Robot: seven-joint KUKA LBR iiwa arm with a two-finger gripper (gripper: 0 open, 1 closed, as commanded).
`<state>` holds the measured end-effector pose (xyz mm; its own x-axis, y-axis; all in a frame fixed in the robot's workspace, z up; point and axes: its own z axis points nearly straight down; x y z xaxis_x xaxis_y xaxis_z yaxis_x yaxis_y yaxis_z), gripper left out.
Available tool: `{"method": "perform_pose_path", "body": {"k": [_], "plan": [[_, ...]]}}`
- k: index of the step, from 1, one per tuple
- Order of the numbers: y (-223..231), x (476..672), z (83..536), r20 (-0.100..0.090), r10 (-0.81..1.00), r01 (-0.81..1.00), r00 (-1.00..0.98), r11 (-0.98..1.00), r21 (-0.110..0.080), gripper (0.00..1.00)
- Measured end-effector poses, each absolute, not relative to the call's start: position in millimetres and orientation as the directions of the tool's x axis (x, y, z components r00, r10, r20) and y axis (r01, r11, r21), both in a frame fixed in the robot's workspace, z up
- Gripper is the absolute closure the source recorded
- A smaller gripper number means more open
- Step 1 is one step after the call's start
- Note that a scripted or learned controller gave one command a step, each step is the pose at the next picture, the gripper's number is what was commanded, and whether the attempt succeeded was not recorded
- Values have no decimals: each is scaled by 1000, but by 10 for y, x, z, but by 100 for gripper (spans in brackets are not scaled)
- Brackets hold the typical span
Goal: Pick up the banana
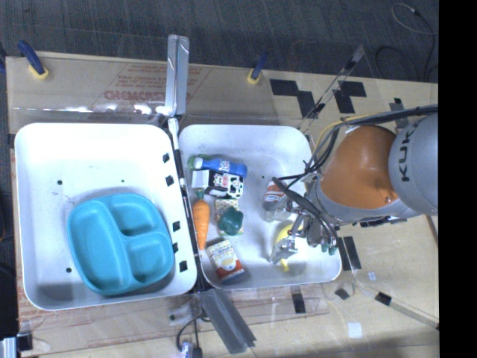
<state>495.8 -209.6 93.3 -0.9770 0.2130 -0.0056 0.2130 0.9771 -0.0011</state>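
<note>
Bright even light, soft shadows, slight blur

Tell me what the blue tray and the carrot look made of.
Blue tray: apparently moulded plastic, smooth and slightly glossy, one even colour with rounded compartment walls. Carrot: likely a plastic toy, judging by its uniform orange and smooth surface, though the view is too coarse to be sure.

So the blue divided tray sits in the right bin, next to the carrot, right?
Not quite. The camera view shows the blue divided tray in the left bin. The carrot lies in the right bin, against the wall between the two.
</note>
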Motion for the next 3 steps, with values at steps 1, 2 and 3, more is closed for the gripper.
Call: {"method": "perform_pose_path", "body": {"k": [1,2,3], "plan": [[-2096,4958,933,-6,213,213,-977,977,-1,0],[-2096,4958,933,-6,213,213,-977,977,-1,0],[-2096,4957,933,-6,213,213,-977,977,-1,0]]}}
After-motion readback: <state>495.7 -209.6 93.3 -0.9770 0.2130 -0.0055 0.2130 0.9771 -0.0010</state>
